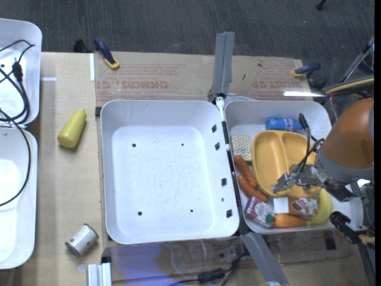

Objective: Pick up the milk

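A small white carton with red print (303,206), which may be the milk, lies near the front of the right bin (233,119). A darker maroon carton (258,210) lies to its left. My gripper (290,182) hangs over the front rim of a yellow divided dish (280,154), just behind and above the white carton. The arm's orange band (356,137) comes in from the right and hides the bin's right side. Nothing shows as held.
The right bin also holds a blue bottle (284,124), carrots (247,173), a banana (324,207) and a small patterned box (241,143). The left bin (113,159) sits beside it. A yellow mustard bottle (72,128) and a can (81,238) lie on the bench at left.
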